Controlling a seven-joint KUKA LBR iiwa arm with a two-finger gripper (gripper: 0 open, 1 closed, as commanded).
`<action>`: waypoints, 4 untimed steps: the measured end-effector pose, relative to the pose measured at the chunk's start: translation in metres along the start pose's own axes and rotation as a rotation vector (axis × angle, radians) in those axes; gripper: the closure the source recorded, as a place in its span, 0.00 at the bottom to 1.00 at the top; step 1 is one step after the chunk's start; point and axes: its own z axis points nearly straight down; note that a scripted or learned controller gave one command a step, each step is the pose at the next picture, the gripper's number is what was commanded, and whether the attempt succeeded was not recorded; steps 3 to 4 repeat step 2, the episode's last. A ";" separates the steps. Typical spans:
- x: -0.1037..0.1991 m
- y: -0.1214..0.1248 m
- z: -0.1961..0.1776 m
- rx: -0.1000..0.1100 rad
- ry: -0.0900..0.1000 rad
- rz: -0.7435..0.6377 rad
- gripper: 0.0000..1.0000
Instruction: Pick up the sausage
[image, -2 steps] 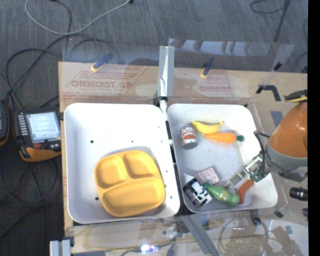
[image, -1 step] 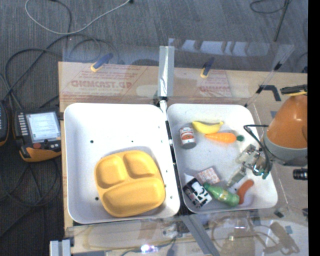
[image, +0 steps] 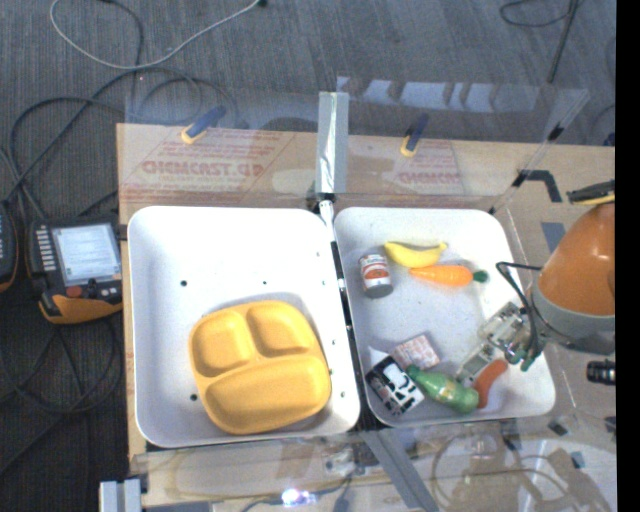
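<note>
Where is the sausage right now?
The sausage lies in the right bin, near its front right corner, beside the green bottle and just under the claw.

Left bin (image: 160, 330): yellow divided plate (image: 260, 365), near centre. Right bin (image: 520, 300): banana (image: 413, 253), carrot (image: 442, 275), small can (image: 376, 273) far side; gripper (image: 478, 362) low over reddish sausage (image: 488, 377) beside green bottle (image: 443, 390), near right.

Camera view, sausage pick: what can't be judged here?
- Gripper: finger state, blurred against its own metal parts.
- Sausage: grasped or merely touched; the gripper covers its upper end, the green bottle its lower.
- Small can label: too small to read.
- Arm: cut off at the right.
</note>
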 end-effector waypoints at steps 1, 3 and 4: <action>0.000 -0.001 0.000 0.002 0.000 -0.038 0.00; 0.000 0.001 -0.010 0.001 0.003 -0.040 1.00; 0.000 0.001 -0.010 0.001 0.003 -0.040 1.00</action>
